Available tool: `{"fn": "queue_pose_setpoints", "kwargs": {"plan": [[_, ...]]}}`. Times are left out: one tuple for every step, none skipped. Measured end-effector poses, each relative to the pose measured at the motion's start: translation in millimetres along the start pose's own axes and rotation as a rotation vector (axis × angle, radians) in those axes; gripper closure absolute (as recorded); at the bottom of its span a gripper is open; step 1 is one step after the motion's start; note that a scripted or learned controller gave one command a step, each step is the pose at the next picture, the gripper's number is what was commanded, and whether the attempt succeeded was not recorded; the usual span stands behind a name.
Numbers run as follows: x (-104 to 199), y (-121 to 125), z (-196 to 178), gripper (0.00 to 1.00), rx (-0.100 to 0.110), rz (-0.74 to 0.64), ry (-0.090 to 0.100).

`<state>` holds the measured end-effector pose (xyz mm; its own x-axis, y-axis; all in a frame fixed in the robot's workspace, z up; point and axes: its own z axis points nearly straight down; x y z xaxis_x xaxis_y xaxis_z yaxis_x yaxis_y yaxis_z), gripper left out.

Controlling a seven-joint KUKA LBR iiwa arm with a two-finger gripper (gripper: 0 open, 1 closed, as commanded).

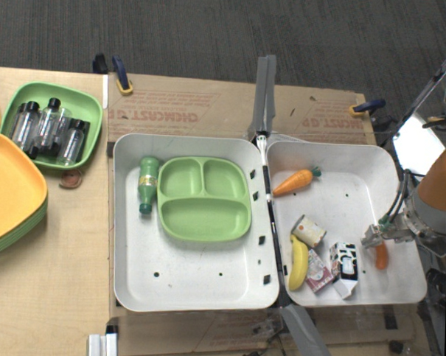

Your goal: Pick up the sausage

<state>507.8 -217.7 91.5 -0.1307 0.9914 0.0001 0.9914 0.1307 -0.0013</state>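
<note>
The sausage (pixel 382 257) is a short orange-red piece lying near the right wall of the right bin (pixel 341 168). My gripper (pixel 377 236) reaches in from the right and sits right at the sausage's upper end, low over the bin floor. Its metal tip partly covers the top of the sausage. The grey arm with its orange band (pixel 438 183) rises along the right edge of the view.
The right bin also holds a carrot (pixel 294 181), a banana (pixel 298 263), a white block (pixel 309 231) and small packets (pixel 337 268). In the left bin lie a green divided plate (pixel 204 198) and a green bottle (pixel 147 183). Yellow plates and a green tray of bottles stand far left.
</note>
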Motion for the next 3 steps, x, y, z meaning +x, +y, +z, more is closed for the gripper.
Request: {"fn": "queue_pose_setpoints", "kwargs": {"plan": [[7.6, 87.2, 0.0, 1.00, 0.000, 0.182, -0.002], [-6.9, 36.5, -1.3, 1.00, -0.001, -0.010, 0.000], [-4.7, 3.2, 0.1, 1.00, 0.000, -0.019, 0.000]]}}
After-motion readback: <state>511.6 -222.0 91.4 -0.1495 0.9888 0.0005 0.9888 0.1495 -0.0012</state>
